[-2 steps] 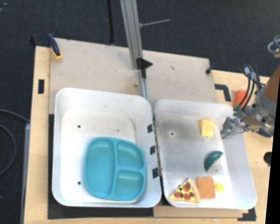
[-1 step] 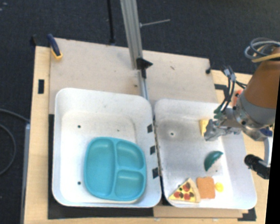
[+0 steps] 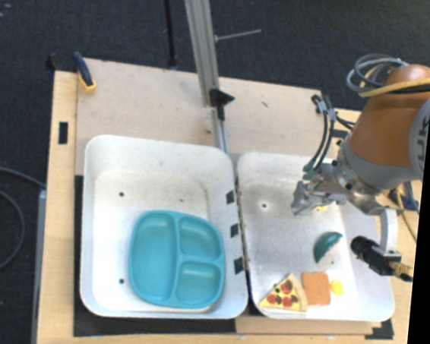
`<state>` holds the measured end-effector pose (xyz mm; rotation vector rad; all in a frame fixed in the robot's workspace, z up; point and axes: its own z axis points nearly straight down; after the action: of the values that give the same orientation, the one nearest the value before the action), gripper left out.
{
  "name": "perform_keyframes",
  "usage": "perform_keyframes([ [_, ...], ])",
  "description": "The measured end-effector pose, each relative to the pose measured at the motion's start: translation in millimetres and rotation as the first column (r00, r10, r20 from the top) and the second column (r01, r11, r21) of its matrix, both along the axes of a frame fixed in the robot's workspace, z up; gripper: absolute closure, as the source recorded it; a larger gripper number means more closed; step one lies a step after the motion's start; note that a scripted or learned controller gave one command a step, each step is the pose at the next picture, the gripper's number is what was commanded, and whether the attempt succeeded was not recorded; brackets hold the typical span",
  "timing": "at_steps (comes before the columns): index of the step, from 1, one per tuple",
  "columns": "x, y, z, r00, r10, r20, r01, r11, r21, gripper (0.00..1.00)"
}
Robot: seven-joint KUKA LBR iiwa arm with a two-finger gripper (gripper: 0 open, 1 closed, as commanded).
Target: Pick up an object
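Start at your left: the left bin point(image 3: 98, 193) holds a blue divided plate point(image 3: 177, 259), no concern of yours here. In the right bin point(image 3: 275, 181) the gripper point(image 3: 309, 198) hangs above bare floor near the back; whether its fingers are spread or pressed together, you cannot tell. Your candidates lie toward the front: a green piece point(image 3: 327, 245), a pizza slice point(image 3: 285, 294), an orange block point(image 3: 315, 288). You're probably in the approach; next, choose one and descend over it.

Even, bright overhead light; white bins point(image 3: 163, 154) slightly glary; soft shadows; whole picture mildly blurred, low resolution.
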<state>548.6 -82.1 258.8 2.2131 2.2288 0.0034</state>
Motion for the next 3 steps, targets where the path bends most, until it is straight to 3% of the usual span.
perform_keyframes([
  [2,-23.3,87.9,-16.9,1.000,-0.001,-0.001,0.001,1.000,0.000,1.00],
  [3,-30.2,144.4,-7.0,1.000,0.002,0.001,-0.002,1.000,0.001,1.00],
])
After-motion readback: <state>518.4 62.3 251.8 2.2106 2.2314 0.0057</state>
